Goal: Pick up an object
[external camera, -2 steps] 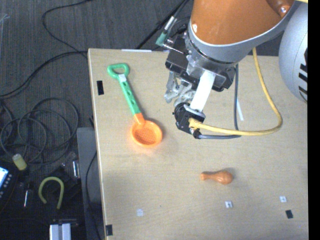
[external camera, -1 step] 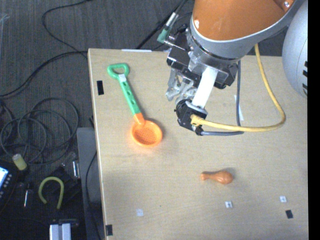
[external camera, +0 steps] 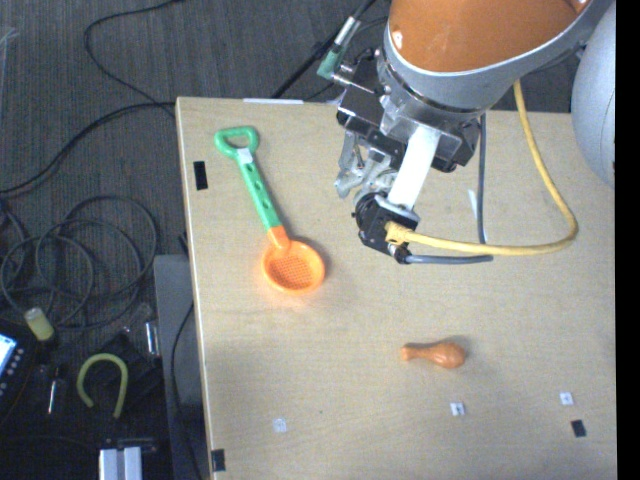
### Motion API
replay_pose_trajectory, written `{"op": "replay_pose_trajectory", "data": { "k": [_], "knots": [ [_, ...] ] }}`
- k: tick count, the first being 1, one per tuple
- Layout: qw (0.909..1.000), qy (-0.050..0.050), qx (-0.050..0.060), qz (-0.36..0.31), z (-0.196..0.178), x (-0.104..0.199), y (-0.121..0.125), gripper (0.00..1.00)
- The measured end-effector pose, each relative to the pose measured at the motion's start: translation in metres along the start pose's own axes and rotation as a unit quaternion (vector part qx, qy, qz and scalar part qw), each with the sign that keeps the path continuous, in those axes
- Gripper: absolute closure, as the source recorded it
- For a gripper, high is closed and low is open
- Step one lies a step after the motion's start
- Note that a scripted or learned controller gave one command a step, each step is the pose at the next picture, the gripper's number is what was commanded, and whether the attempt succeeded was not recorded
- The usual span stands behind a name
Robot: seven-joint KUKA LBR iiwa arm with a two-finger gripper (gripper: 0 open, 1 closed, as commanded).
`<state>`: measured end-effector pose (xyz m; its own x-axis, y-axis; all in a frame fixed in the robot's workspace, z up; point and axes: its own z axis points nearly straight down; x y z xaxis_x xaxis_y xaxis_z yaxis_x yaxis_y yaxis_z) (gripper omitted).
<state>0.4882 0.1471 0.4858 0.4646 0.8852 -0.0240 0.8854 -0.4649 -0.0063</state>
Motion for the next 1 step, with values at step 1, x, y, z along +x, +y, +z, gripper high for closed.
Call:
{"op": "replay_pose_trajectory", "data": {
  "k": [1],
  "knots": [
    [1.0000, -0.002, 0.001, 0.001, -0.0085, 0.0000, 0.0007, 1.00]
  ]
}}
